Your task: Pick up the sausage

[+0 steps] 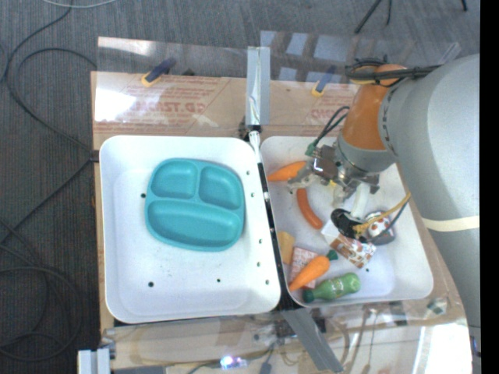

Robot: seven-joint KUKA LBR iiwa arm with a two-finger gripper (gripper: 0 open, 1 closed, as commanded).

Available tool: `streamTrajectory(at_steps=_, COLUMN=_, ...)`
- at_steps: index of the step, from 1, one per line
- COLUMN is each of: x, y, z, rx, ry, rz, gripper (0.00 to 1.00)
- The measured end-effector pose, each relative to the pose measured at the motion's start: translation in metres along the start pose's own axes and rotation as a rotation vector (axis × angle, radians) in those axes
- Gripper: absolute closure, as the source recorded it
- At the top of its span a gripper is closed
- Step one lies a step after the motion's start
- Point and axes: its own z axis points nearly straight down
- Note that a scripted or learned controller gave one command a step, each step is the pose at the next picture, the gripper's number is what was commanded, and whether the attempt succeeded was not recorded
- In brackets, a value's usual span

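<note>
Sausage (309, 208) lies flat in the right bin (413, 275), near its left wall, below a carrot (285, 171). We see the gripper (337, 176) hovering just beside its upper end, but we cannot tell how the jaws stand. We judge nothing lifted yet: closing and raising remain.

Claw (337, 179) fingertips hidden under wrist; arm (444, 154) cut off right.
</note>
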Motion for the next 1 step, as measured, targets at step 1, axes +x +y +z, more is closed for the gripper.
streamTrajectory(at_steps=1, x=0.0006, y=-0.0001, z=-0.0095, rx=0.001, ry=0.001, rz=-0.001, gripper=1.0)
